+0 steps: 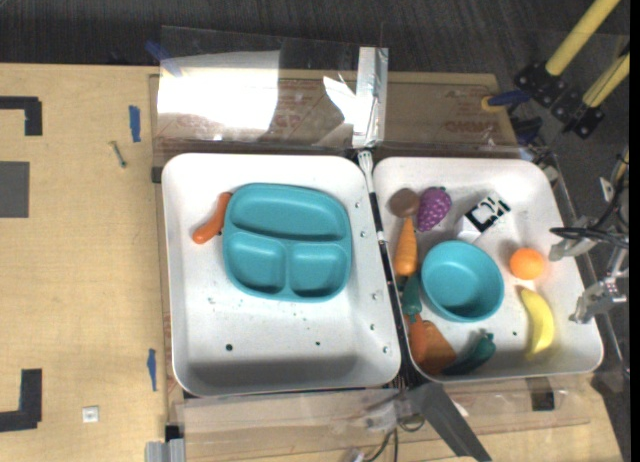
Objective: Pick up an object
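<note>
my gripper sits at the right edge, its state unclear; the banana looks light, stiff, best pinched mid-body.

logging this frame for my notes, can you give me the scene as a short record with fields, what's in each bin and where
left bin: teal divided tray in the middle, orange sausage-shaped toy against its left edge
right bin: teal bowl near the middle
left of bowl: carrot
above bowl: purple grapes, black and white block
right of bowl: orange, banana below it
below bowl: orange toy, dark green toy
</note>
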